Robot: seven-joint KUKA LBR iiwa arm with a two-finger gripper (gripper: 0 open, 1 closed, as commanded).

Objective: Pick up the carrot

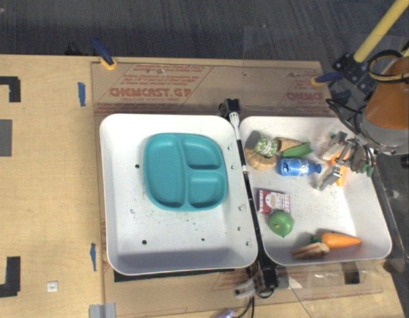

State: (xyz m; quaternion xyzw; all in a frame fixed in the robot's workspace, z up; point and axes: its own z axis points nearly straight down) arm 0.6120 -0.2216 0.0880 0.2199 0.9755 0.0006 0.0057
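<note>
The hand (337, 171) hangs over the far right part of the right bin (373, 201), below the arm's orange band (390, 105). Its metal fingers (328, 177) point down and toward the blue bottle (297, 168), with an orange patch showing among the hardware around them. How far apart the fingers stand cannot be told from this slanted look, and nothing is seen between them; the fingertip end lies just beside the bottle's cap end, though whether they touch is unclear.

Taking the blue bottle as the landmark: a green pepper-like piece (297, 150) lies just behind it, and a cluster of a tan item and a grey-green one (264, 148) sits to its left-rear. In front of the bottle, slightly left, lies a small red carton (273, 201), and a green apple (281, 224) sits just in front of that carton. The carrot (340, 240) lies well apart from the bottle, toward the near right corner of the bin, on its side, with a tan bread-like piece (310, 248) touching its left end.

The left bin (118, 197) holds a teal divided plate (186, 171). Both bins rest on the table (39, 197).
</note>
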